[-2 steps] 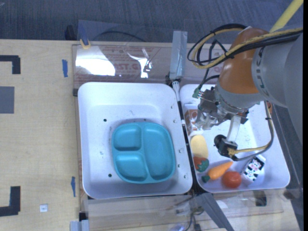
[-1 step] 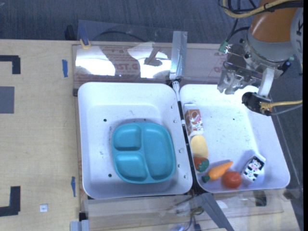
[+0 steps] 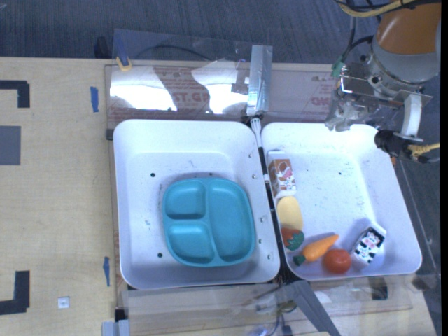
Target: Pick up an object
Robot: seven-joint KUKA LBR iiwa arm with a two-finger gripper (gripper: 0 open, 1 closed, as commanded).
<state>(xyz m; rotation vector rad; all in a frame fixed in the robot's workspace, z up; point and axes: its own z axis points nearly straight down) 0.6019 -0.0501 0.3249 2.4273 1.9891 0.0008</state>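
Nothing is picked up yet: the gripper [image 3: 344,115] hangs over the far rim of the right bin [image 3: 392,180], and whether it is open or closed cannot be told from this angle. All the candidates lie along that bin's left and near sides: a small printed carton [image 3: 281,175], a yellow piece [image 3: 289,212], a carrot [image 3: 320,247], a tomato [image 3: 337,260] and a black-and-white toy [image 3: 368,246]. The left bin [image 3: 140,152] holds a blue divided tray [image 3: 208,221]. The crowded near corner and bin walls may hamper a grasp
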